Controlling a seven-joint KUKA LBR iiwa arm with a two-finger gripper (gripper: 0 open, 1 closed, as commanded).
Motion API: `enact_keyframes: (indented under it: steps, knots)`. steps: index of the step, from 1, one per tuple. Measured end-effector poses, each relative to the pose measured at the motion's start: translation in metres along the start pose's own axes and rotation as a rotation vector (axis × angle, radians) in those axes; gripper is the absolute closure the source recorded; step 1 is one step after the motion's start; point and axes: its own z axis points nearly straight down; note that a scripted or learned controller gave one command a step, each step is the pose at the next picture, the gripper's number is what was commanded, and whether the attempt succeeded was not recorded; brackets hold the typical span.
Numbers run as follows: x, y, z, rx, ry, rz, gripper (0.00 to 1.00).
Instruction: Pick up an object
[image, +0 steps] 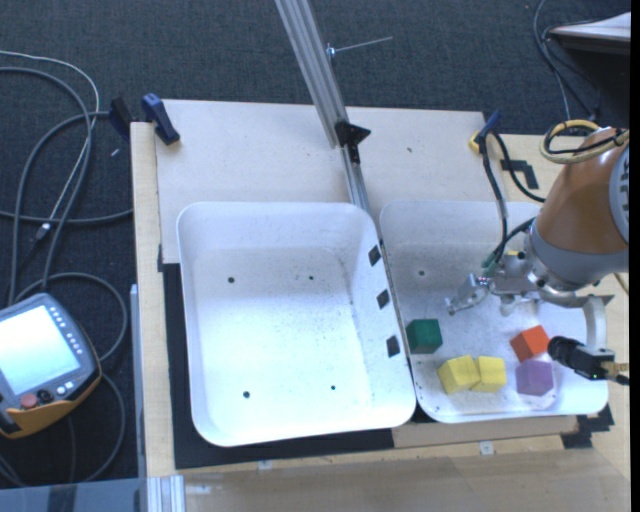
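The gripper (470, 296) hangs over the middle of the right bin (440, 225), reaching in from the bin's right edge under the grey arm (585, 215) with its orange band. Its thin metal fingers (462, 300) point toward the bin's left wall; whether they are spread or pressed together cannot be told at this slant, and nothing shows between them.

Near the gripper, toward the bin's front edge, lie the loose blocks. The green block (424, 334) sits closest to the divide between the bins, just beside the right bin's left wall. Two yellow blocks (472, 374) lie touching side by side at the front edge, just ahead of the green one. The purple block (535, 378) rests near the front right corner, close beside the yellow pair, and the orange block (529, 342) lies just behind it, tilted, below the wrist. All of them rest on the bin floor, apart from the gripper.

The left bin (200, 260) stands alongside, its floor speckled. An aluminium pole (315, 75) slants up from the gap at the bins' far edge. Off the bench's left edge a teach pendant (40, 365) lies on the dark carpet among cables (60, 160).
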Motion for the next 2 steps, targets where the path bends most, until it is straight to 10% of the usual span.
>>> enact_keyframes:
  steps: [2]
  knots:
    - [-0.022,0.083,0.051,-0.005,0.002,-0.007,0.0]
